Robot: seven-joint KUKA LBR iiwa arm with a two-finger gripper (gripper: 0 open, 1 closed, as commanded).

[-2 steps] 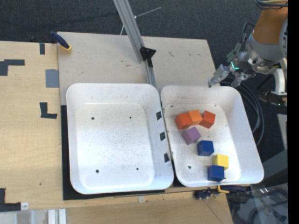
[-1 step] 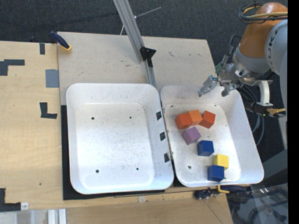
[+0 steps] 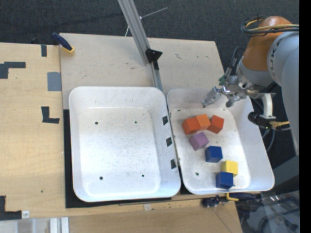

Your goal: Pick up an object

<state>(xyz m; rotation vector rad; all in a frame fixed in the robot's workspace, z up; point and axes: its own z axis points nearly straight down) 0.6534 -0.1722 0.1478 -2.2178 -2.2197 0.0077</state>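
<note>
1. Tool [image 3: 221, 97] of grey metal hangs over the right shallow white plastic bin's [image 3: 257, 178] far end, fingers spread, gripping nothing.
2. Nearest it, just below, an orange foam cube [image 3: 196, 124] touches a red-orange one [image 3: 216, 124] (awkward for spread fingers).
3. Farther: purple cube [image 3: 198, 141], blue cube [image 3: 213, 154], yellow cube [image 3: 230, 167].

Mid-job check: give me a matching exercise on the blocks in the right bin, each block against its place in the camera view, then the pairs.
Things:
1. purple cube
2. yellow cube
3. larger orange block
4. smaller red-orange cube

Places:
A. closest to the gripper
B. just above the lowest blue cube
C. just below the larger orange block
D. leftmost in the right white bin

Pairs: 1-C, 2-B, 3-D, 4-A
</note>
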